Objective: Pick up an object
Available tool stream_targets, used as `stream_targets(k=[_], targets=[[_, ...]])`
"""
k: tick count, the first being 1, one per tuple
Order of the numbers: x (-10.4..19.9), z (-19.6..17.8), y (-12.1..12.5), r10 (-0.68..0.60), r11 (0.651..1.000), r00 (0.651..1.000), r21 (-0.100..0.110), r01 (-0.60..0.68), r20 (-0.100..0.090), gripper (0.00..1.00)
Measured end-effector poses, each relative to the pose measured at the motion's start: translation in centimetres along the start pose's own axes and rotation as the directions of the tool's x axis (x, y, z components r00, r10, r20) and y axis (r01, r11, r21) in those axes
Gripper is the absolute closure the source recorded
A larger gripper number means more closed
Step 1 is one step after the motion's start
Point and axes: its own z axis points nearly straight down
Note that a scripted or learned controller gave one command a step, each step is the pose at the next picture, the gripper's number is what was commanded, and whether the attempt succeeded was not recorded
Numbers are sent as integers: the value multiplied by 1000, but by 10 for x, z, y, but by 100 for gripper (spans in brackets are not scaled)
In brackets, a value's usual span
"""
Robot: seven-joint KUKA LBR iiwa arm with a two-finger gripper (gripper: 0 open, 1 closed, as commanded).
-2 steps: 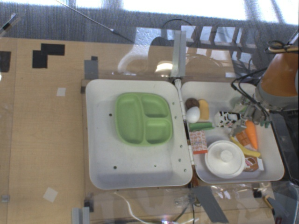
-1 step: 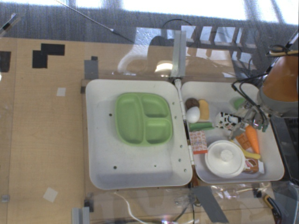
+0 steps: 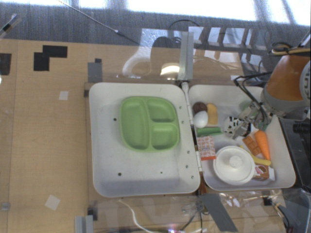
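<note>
Camera view, from above at a slant:

- Left bin [image 3: 104,178]: holds a green divided plate [image 3: 148,123], lying flat near its middle
- Right bin [image 3: 284,171]: holds a clutter of toy food and small items
- Gripper [image 3: 245,122]: low over the upper right part of the right bin, reaching in from the right; whether it is open or closed cannot be told, and nothing can be seen gripped in it
- Black-and-white toy [image 3: 233,124]: just beside the gripper, on its left, touching or nearly so; likeliest thing to be picked
- Carrot [image 3: 263,143]: just below the gripper toward the bench front, long axis running front to back, slightly tilted
- White lidded bowl [image 3: 234,164]: nearer the front, apart from the gripper
- White egg [image 3: 200,119], brown ball [image 3: 199,107]: by the bin's left wall, well apart from the gripper

Judgement: the coming move turns on the toy lying leftward of the gripper
</note>
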Motion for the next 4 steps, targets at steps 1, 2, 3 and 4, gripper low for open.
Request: stream_targets(k=[1, 2, 3, 4], targets=[[6, 0, -26, -40, 999, 999, 1, 40, 0, 0], [2, -16, -23, -45, 999, 999, -2, 45, 16, 100], [22, -146, 4, 26, 1000, 1000, -4, -26, 10, 100], [71, -37, -50, -71, 997, 997, 5, 71, -15, 100]])
